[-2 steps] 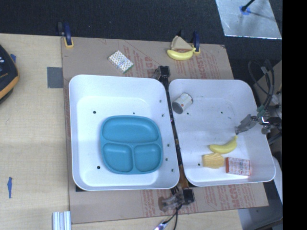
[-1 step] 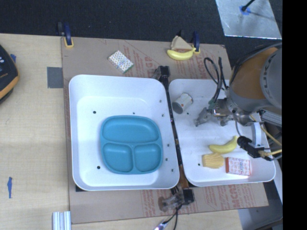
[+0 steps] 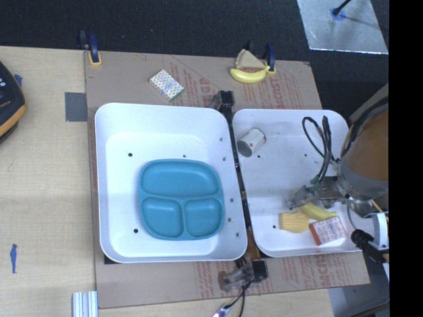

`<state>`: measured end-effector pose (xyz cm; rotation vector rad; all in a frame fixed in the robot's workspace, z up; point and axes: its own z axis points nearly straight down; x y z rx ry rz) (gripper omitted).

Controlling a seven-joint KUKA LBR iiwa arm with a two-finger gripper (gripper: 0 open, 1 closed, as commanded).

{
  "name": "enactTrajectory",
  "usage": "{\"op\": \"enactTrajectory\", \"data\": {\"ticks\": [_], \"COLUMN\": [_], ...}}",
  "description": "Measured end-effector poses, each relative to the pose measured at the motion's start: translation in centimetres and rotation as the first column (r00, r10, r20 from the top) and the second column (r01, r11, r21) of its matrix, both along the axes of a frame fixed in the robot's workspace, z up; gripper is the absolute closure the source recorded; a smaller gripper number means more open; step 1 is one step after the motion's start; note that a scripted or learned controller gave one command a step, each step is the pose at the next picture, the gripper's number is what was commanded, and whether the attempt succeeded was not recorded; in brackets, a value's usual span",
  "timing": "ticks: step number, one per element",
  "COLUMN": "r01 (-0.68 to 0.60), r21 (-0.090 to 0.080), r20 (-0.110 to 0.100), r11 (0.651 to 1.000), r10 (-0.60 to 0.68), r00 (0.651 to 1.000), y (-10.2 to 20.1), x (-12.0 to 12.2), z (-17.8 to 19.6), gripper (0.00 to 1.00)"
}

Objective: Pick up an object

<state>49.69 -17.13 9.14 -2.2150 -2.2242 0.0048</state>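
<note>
While the gripper [image 3: 305, 197] hangs low in the right bin [image 3: 281, 121] just beside the yellow banana-shaped toy [image 3: 317, 211], jaw state unreadable, this looks like the reach-to-grasp step; next it must centre and pinch.

bench: pale wood [image 3: 46, 177] | mat: brown cardboard [image 3: 198, 78], clamped | floor: dark carpet [image 3: 165, 12]

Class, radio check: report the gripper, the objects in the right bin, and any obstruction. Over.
Gripper low in right bin, fingers unclear. Banana, yellow block, red packet beside it, nothing seen held. Cup apart, near divider. Cable loops alongside.
</note>
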Motion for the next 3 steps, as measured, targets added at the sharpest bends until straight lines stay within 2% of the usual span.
{"op": "enactTrajectory", "data": {"ticks": [1, 2, 3], "r01": [-0.004, -0.002, -0.001], "r21": [-0.001, 0.000, 0.001], "r20": [-0.001, 0.001, 0.003], "r11": [1.000, 1.000, 1.000], "r10": [0.004, 0.002, 0.001], "r00": [1.000, 1.000, 1.000], "y": [0.0, 4.1, 10.4], "x": [0.0, 6.8, 9.4], "z": [1.0, 0.0, 10.1], "gripper": [1.00, 1.00, 1.00]}}
